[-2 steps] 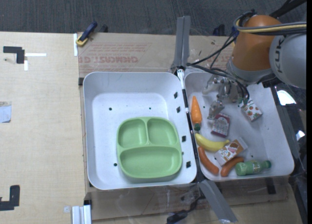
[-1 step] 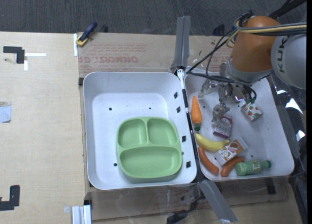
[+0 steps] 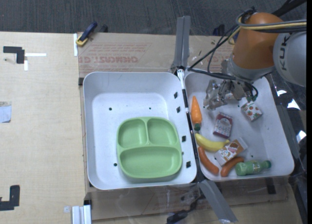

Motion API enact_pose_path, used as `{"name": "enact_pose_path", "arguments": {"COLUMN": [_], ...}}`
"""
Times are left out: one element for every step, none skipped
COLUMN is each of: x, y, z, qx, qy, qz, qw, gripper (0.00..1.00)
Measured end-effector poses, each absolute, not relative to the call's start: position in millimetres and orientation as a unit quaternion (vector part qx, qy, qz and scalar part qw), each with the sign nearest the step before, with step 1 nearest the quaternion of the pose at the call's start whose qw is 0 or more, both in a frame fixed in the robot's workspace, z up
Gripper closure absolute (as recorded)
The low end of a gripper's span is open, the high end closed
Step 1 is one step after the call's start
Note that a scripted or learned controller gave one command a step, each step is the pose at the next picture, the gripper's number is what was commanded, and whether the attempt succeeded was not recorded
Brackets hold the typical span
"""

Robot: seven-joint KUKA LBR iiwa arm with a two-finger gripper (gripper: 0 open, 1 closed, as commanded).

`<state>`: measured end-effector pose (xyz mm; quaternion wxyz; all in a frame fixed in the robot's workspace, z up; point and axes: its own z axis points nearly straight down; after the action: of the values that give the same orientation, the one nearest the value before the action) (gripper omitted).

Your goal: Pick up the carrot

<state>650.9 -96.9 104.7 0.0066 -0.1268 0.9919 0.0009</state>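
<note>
Carrot untouched at the right bin's left wall, with lookalikes crowding the near end.

Nearest, at 6 o'clock in the right white bin [image 3: 285, 135], two orange sausage-shaped pieces [image 3: 208, 161] beside a yellow banana [image 3: 210, 143] could draw a mistaken pick. Farther back at 9 o'clock, the orange, green-tipped carrot [image 3: 195, 111] hugs the wall, so a finger may strike the rim. Farthest, the tool [image 3: 220, 95] hangs at 12 o'clock; I cannot tell its state.

2 bins [image 3: 92, 135], 1 green plate [image 3: 147, 148], 1 carrot [image 3: 195, 110], 1 banana [image 3: 210, 143], 2 sausages [image 3: 208, 161], 1 bottle [image 3: 252, 167], 3 small packs [image 3: 223, 125].
</note>
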Motion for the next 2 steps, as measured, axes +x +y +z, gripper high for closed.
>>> {"name": "enact_pose_path", "arguments": {"x": [650.8, 624.9], "y": [-96.9, -92.2], "z": [104.6, 93.4], "qx": [-0.127, -0.236], "qy": [0.992, 0.972], "qz": [0.0009, 0.0003], "qw": [0.006, 0.002], "gripper": [0.00, 0.00]}}
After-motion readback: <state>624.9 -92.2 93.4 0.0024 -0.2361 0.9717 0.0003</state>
